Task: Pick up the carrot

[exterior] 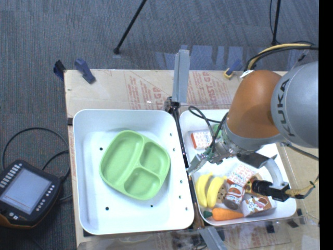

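At the far left, on the carpet beside the bench, a teach pendant (23, 193) lies with its screen up and a black cable looping away from it; two blue clamps (83, 70) sit at the bench's upper left corner. The left white bin (88, 124) holds a green divided plate (135, 164), three compartments, lying flat near the bin's middle; nothing rests in the plate's compartments. A grey upright post (181, 77) stands at the back where the two bins meet. The right white bin (195, 120) carries the clutter: a small orange-and-white carton (200, 139) near its back left; two bananas (208, 189) side by side toward the front left; a cookie (223, 192) just beside them; several small printed packets (240, 184) crowded to the right of those. The carrot (226, 214) lies flat along the front wall of the right bin, green stub end to the left, just in front of the bananas and packets, and apart from the tool. The gripper (200, 161) hangs over the left part of the right bin, above the bananas, pointing toward the divider; whether its grip is apart or together cannot be told at this angle, and nothing is seen in it. The arm's orange band (255, 105) and grey link (304, 103) fill the upper right.
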`<state>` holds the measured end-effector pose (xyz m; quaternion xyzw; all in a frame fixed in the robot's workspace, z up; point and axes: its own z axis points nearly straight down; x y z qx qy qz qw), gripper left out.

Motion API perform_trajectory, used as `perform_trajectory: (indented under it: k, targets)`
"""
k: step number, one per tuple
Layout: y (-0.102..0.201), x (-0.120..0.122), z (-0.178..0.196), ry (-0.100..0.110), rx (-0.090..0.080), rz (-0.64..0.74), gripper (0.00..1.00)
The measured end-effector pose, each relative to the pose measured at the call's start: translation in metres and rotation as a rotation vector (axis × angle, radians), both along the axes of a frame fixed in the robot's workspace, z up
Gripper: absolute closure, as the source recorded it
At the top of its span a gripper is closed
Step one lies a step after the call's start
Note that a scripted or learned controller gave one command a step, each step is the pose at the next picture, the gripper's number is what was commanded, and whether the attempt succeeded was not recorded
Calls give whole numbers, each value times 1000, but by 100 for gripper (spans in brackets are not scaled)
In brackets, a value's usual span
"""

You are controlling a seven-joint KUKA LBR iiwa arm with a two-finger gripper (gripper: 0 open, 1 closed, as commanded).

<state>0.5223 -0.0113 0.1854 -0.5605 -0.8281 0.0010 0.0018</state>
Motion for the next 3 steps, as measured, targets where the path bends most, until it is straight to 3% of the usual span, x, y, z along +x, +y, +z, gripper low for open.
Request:
perform_trajectory:
  k: [1, 2, 3]
  targets:
    - [13, 113, 0, 0, -1, -66, 0]
    - [-63, 90, 0, 1, -1, -303, 0]
    - [-41, 123, 110, -2, -2, -254, 0]
